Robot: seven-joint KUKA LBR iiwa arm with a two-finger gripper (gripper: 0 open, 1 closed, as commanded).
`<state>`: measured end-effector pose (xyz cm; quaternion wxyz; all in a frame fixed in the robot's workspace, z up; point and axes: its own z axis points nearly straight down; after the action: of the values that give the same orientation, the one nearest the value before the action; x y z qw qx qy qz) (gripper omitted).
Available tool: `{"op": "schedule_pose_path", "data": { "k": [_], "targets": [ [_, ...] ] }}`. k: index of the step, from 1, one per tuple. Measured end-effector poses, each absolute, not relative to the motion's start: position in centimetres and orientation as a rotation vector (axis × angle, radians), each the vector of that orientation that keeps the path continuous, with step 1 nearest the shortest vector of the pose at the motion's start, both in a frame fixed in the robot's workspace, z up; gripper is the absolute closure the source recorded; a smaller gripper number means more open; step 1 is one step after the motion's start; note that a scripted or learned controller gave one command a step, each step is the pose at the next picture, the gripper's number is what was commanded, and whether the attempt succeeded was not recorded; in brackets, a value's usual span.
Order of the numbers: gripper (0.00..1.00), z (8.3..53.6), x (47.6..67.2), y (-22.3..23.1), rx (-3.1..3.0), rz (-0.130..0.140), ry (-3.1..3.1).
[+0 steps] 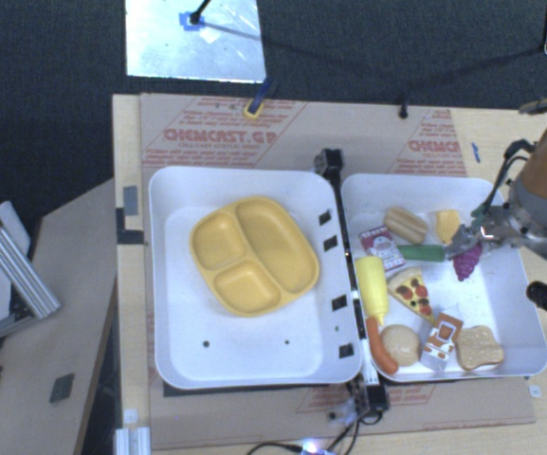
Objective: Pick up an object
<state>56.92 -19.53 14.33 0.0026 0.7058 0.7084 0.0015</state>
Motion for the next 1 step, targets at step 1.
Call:
{"op": "schedule_pose_path", "data": {
  "k": [1],
  "targets": [
    [1.0,19.38,56.4,-18.92,2.212,0.005,2.222]
  ]
}}
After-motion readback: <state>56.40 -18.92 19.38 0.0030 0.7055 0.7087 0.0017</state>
